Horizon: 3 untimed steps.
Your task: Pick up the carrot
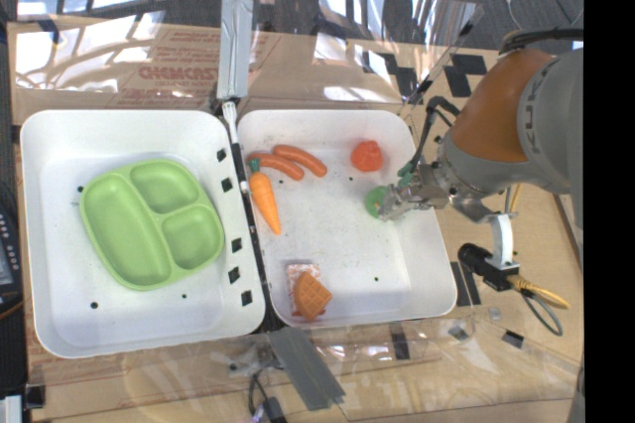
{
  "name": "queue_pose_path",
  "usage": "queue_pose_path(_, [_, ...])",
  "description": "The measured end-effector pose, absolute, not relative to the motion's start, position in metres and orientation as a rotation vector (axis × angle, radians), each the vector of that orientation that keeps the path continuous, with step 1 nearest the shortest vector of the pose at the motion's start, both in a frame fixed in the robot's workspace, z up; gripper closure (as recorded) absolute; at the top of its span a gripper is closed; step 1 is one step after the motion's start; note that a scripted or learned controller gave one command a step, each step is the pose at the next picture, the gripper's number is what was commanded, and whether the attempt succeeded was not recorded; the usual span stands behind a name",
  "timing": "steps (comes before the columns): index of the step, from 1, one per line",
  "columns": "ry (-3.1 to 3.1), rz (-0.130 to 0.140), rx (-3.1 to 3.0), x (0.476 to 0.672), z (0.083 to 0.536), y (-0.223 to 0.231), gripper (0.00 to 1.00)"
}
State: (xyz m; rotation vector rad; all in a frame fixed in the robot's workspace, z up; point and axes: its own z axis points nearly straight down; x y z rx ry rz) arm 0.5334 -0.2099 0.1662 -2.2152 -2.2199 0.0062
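Note:
The carrot (264,200), orange with a green top, lies near the left wall of the right bin (417,264), pointing toward the front. My gripper (393,203) is low at the right side of that bin, well to the right of the carrot, against a small green object (376,202). The arm's wrist hides the fingers.
Two sausages (290,161) lie just behind the carrot. A red tomato (366,155) sits behind the gripper. A waffle-like piece (309,293) lies near the bin's front. The left bin (50,292) holds a green divided plate (99,212).

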Motion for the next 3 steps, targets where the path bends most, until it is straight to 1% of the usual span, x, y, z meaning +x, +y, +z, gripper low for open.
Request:
queue_pose_path(1, [-2.418,0.004,-1.998,0.493,0.158,-0.127,0.00])
queue_pose_path(2, [-2.545,0.003,-1.839,0.535,0.191,-0.060,0.00])
queue_pose_path(3, [-2.731,0.004,-1.544,0.532,0.190,-0.031,0.00])
